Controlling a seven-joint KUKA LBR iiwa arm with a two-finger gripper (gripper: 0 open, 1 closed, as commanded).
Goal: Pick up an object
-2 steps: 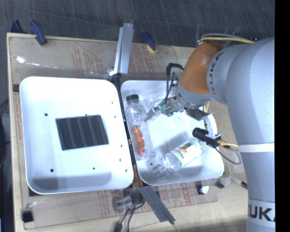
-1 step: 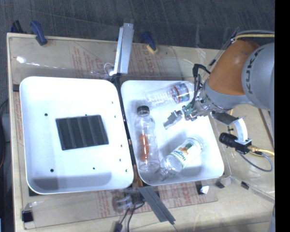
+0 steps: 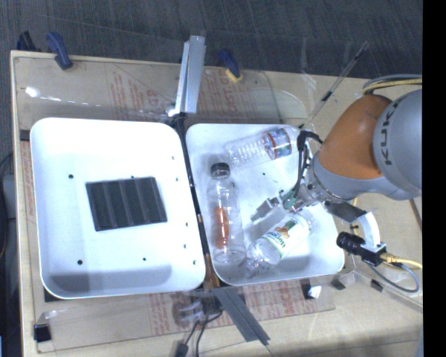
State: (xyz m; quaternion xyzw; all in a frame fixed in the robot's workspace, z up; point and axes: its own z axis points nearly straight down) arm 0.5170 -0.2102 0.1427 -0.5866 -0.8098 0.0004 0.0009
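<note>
Fingers (image 3: 271,208) just above green-label bottle (image 3: 282,238) in rt bin (image 3: 323,262); open/closed state can't tell.

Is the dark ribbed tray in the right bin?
No, the dark ribbed tray lies in the left bin; the right bin holds clear bottles.

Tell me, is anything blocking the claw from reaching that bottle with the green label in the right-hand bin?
Nothing visible is in the way. The gripper hangs in the right bin directly beside the green-label bottle, at its upper end. The other two bottles, one with a black cap and one with a red band, lie off to the sides.
</note>
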